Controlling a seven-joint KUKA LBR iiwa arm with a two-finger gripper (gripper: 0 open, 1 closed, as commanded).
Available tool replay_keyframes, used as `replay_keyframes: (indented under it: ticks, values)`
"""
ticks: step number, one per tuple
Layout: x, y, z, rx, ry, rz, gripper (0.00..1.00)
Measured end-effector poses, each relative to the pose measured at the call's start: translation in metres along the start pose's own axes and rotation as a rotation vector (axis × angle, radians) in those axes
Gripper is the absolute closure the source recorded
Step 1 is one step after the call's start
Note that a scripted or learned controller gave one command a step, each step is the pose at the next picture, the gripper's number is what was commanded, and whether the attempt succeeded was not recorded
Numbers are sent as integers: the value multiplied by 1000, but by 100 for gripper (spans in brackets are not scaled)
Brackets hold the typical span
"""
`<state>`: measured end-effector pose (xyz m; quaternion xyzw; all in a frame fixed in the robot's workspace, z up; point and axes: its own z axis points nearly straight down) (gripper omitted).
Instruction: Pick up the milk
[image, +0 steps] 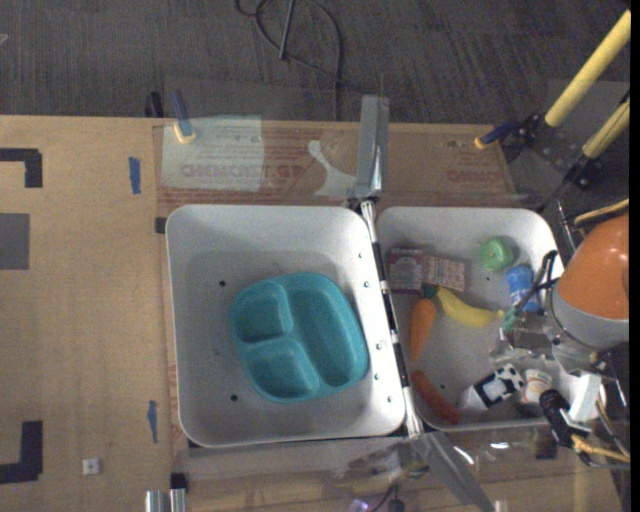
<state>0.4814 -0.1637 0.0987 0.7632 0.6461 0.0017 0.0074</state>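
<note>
The milk (499, 384) is a small carton with black and white cow patches, lying near the front right corner of the right bin (455, 222). My gripper (525, 350) hangs low over that corner, just right of and slightly behind the carton, under the grey wrist with the orange band (600, 268). Nothing shows between the gripper and the milk, and the wrist hides what lies under it.
The right bin also holds a pink box (406, 268), a green item (495, 252), a blue bottle (518, 284), a banana (466, 309), a carrot (422, 328) and a red sausage-like piece (436, 397). A teal divided plate (297, 337) sits in the left bin (200, 300).
</note>
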Motion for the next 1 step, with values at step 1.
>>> replay_keyframes:
  ticks: [1]
  values:
    - [0,0,0,0,0,0,0]
